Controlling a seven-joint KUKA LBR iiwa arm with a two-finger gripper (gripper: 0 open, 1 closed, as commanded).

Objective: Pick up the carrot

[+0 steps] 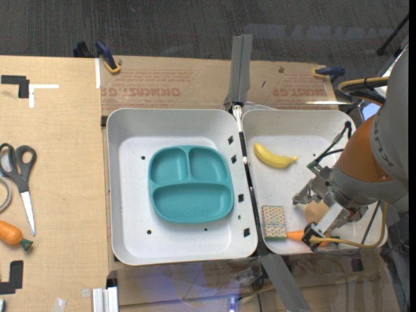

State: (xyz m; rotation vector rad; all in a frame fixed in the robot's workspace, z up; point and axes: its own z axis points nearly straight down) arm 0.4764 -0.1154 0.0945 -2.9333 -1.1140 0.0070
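Note:
A small orange carrot lies near the front edge of the right bin, just right of a tan rectangular block. My gripper hangs low over the right bin's right half, a little above and to the right of the carrot. Directly under the gripper sits a tan rounded thing. The arm's own body hides the bin floor behind it. Nothing can be seen held.
A yellow banana lies at the back of the right bin. The left bin holds a teal divided plate. On the bench to the left lie scissors and another orange carrot-like toy.

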